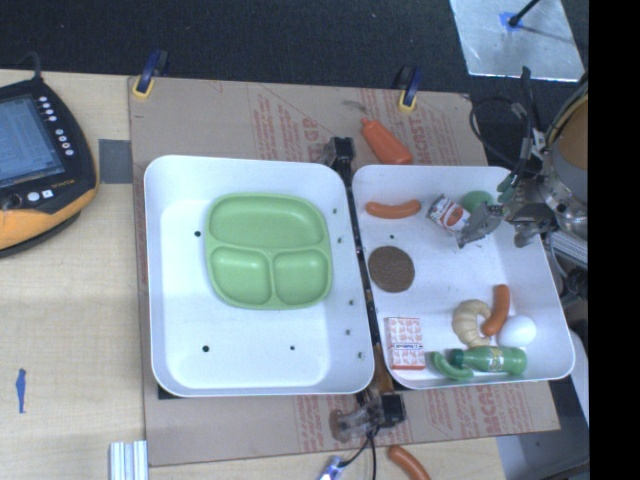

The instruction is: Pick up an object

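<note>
Small red-and-white can (446, 212) lies tilted in the right bin's (440, 343) far part

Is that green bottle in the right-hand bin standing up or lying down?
Lying down. The green bottle rests on its side along the near wall of the right bin, just below the white egg.

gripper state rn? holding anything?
Gripper: low over the right bin, beside the small red-and-white packet. Open or closed cannot be told, and nothing visibly in its grasp.
</note>
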Motion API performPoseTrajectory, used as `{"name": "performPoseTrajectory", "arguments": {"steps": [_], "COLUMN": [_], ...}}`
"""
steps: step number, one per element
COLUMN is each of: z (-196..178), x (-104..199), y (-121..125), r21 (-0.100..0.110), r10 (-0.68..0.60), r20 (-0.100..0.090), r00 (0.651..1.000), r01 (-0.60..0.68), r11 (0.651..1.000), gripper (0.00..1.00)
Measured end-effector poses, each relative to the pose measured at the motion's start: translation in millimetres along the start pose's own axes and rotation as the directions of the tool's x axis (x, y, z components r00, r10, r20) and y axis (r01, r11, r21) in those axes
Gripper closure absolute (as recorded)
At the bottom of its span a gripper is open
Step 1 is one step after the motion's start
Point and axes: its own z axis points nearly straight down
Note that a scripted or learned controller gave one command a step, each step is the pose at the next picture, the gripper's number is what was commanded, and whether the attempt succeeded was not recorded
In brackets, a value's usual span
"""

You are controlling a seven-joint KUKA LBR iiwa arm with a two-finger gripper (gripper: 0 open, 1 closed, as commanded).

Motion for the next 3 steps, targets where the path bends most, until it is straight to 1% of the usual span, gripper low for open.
{"name": "performPoseTrajectory", "arguments": {"steps": [1,2,3], "z": [43.7,147.9,40.8], "x": [-53.9,-67.8,-68.4], "y": [-12.6,-37.8,-66.4], "r21": [0.002,0.001,-0.004], "r10": [0.000,-0.001,0.002], "r20": [0.002,0.000,0.001], "r00": [1.000,1.000,1.000], "r01": [0.000,0.001,-0.002], "r11": [1.000,1.000,1.000], "gripper": [0.00,0.00,0.00]}}
